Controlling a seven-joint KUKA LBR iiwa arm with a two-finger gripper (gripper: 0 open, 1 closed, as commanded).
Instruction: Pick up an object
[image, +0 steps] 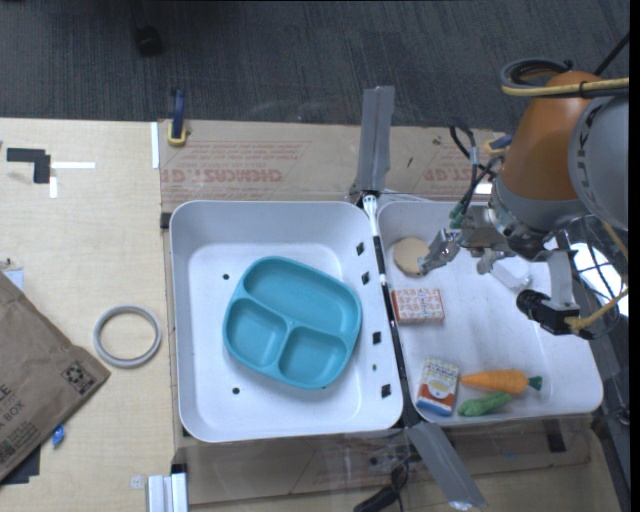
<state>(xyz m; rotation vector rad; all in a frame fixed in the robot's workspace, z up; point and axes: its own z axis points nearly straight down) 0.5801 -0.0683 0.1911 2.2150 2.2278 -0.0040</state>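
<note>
Grey arm's pincer (462, 252) low over the right white bin (580, 395), fingers spread wide and holding nothing, one fingertip beside a round beige disc (407, 256), small patterned box (417, 305) nearby

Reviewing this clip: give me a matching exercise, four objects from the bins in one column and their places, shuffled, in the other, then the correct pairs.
Objects:
1. blue divided plate
2. toy carrot
3. round tan piece
4. small patterned box

Places:
A. right bin, near edge, beside a green toy
B. middle of the left bin
C. right bin, far left corner, next to the gripper
D. right bin, against the divider, midway along

Pairs: 1-B, 2-A, 3-C, 4-D
</note>
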